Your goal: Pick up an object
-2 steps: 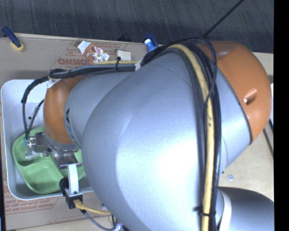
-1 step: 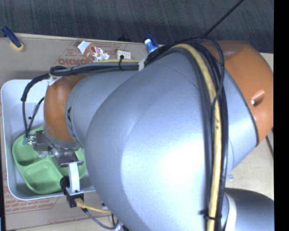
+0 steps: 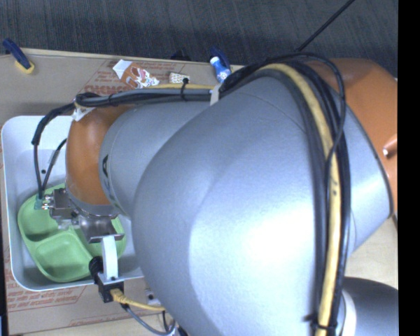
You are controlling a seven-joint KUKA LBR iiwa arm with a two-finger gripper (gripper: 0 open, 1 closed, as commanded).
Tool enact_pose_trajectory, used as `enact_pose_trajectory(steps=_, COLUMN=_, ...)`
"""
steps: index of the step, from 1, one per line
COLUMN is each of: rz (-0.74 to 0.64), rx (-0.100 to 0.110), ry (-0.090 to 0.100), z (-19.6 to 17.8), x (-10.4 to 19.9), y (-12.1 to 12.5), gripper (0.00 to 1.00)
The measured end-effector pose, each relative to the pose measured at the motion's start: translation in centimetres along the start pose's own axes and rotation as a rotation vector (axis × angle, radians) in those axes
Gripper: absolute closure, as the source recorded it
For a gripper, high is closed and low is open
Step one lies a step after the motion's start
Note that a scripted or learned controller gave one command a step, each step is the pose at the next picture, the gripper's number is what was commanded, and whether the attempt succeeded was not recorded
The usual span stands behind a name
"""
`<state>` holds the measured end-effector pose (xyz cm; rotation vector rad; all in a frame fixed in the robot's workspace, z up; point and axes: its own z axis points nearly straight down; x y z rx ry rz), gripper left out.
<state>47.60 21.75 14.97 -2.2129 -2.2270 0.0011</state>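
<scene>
A light green divided tray-like object lies in the left white bin, near its front left corner. The arm's grey body and orange band cover most of the view, and the wrist reaches down over the green object's right side. The gripper sits low over that object, with its fingers hidden under the wrist hardware.
A cardboard sheet lies under the bin, held by blue clamps at the back edge. Black cables loop from the wrist over the bin. The arm hides the right bin.
</scene>
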Motion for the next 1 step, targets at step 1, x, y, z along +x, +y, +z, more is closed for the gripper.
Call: enact_pose_trajectory(steps=1, rz=-0.008, rx=0.001, ry=0.001, z=-1.03, x=0.11, y=0.04, gripper=1.00)
